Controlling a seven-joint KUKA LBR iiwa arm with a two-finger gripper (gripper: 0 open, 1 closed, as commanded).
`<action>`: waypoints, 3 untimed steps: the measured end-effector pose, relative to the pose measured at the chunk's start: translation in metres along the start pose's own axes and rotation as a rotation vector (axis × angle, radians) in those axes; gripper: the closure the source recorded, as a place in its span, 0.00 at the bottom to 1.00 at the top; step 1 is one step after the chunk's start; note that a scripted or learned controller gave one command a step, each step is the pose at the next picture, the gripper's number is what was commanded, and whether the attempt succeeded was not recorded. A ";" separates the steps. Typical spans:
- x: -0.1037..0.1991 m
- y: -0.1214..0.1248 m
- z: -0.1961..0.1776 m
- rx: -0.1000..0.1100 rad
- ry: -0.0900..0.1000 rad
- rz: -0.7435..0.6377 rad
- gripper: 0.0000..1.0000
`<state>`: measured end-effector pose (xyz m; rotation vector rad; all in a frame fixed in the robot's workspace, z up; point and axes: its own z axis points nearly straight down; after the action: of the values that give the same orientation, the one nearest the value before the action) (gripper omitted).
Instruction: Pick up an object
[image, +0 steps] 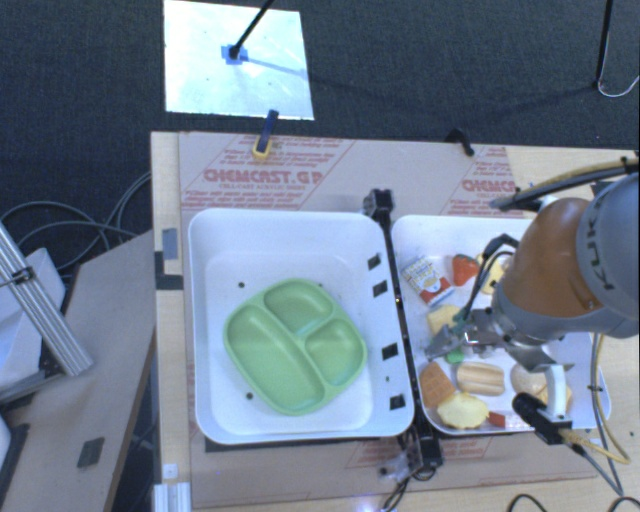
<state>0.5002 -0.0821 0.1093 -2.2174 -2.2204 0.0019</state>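
Toy food pieces lie scattered in the right bin (405, 300), the one under the arm (560, 270). Among them are a hot dog bun (480, 378), a round brown piece (436, 384) just left of the bun, a yellow piece (463, 410) below the bun near the bin's front edge, a pale yellow wedge (441, 319) above it, a red piece (465, 270) farther back, and a white packet with red print (422, 273) beside the red piece. The pincer (450, 343) hangs low over the bin between the yellow wedge and the bun, right beside a small green piece; whether its tips are wide or narrow cannot be told, and nothing is clearly held between them. Left of the right bin, touching it along a black clamped seam, sits the left bin (215, 260), which holds a green divided plate (293, 345). Both bins rest on the table (330, 170), covered with printed brown paper.
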 end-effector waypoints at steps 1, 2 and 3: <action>0.000 0.000 0.026 -0.001 0.000 0.001 0.00; 0.000 0.001 0.015 -0.005 -0.001 0.000 1.00; -0.003 0.006 -0.029 -0.008 -0.002 -0.002 1.00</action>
<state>0.5062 -0.0848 0.1382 -2.2206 -2.2277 -0.0044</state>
